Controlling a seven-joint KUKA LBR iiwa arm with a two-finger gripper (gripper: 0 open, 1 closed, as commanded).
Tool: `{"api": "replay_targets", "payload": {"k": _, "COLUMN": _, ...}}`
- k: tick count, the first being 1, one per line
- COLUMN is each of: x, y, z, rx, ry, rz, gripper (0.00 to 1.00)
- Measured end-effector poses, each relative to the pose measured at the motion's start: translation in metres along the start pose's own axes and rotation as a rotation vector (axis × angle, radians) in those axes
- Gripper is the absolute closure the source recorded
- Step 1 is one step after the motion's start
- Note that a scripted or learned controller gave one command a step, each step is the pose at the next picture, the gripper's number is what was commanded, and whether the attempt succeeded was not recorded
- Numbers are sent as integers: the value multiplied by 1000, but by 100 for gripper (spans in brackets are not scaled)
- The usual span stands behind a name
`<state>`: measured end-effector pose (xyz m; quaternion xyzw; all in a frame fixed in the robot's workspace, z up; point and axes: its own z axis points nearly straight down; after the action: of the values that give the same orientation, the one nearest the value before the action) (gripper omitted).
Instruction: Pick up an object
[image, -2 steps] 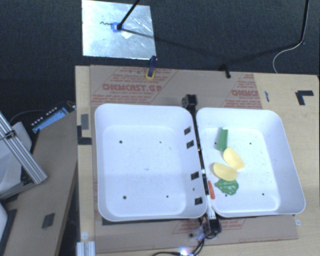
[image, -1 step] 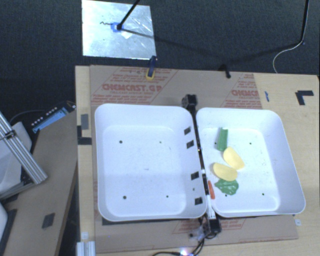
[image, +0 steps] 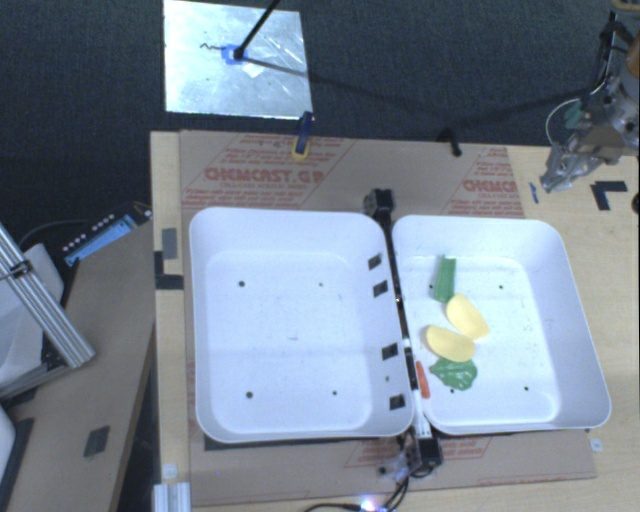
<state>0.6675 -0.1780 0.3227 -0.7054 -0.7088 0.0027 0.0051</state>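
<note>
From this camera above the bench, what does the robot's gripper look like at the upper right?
The gripper looks like a pale metallic grey block with a light, silvery lower part that tapers toward the bench. A loop of thin grey cable curls beside it on the left. The picture is too blurred there to read any markings on it.

Green stick (image: 444, 279), two yellow pieces (image: 466, 316), green leaf (image: 455, 375), lying clustered in right bin (image: 560, 330)
</note>
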Motion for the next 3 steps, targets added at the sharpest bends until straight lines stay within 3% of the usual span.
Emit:
{"api": "replay_targets", "payload": {"k": 1, "x": 97, "y": 2, "z": 71, "rx": -7, "ry": 0, "rz": -7, "gripper": 100}}
{"api": "replay_targets", "payload": {"k": 2, "x": 121, "y": -80, "z": 52, "rx": -10, "ry": -1, "rz": 1, "gripper": 100}}
{"api": "replay_targets", "payload": {"k": 3, "x": 109, "y": -172, "z": -67, "rx": -22, "ry": -3, "rz": 4, "gripper": 100}}
